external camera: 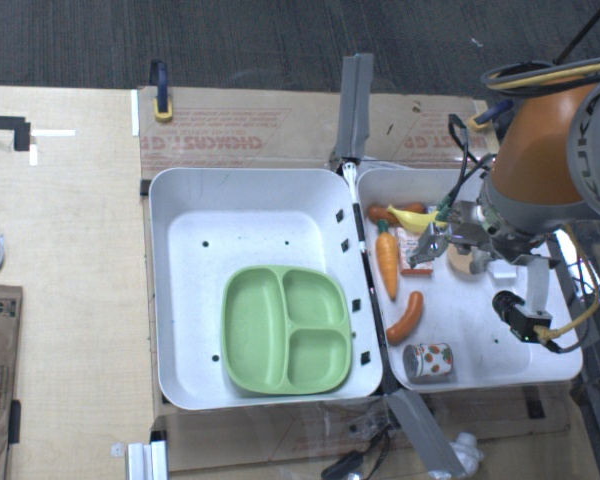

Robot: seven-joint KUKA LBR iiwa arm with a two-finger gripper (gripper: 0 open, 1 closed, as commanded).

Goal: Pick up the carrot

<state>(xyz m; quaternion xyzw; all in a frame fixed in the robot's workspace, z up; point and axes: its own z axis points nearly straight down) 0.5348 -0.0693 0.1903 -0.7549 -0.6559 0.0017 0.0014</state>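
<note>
Nearest us, at the front of the right bin point(500, 368), we see a small can point(427, 361) lying on its side, below and slightly left of the gripper point(427, 248). Just above the can lies a sausage point(404, 317), tilted, also below the gripper and a little to its left.

The left bin point(180, 268), well to the gripper's left, holds a green tray point(286, 329) with three compartments, set toward its front right part. We see nothing lying in the compartments.

The gripper hangs over the middle of the right bin, its fingers pointing left from the grey wrist under the orange band. We cannot tell whether the fingers are apart or together; they are small and dark against clutter.

The carrot point(387, 258) lies just left of the gripper, close to the bin's left wall, lengthwise along that wall. It is orange, thick and rounded at the near end, with a small green top at the far end. Nothing we see is clamped on it; it rests on the bin floor, near the fingertips, though we cannot tell whether they touch it.

Farther back, above the gripper, a banana point(412, 216) lies across a red item point(380, 211) at the carrot's top. To the gripper's right, a pale round object point(461, 259) sits partly under the wrist.
</note>
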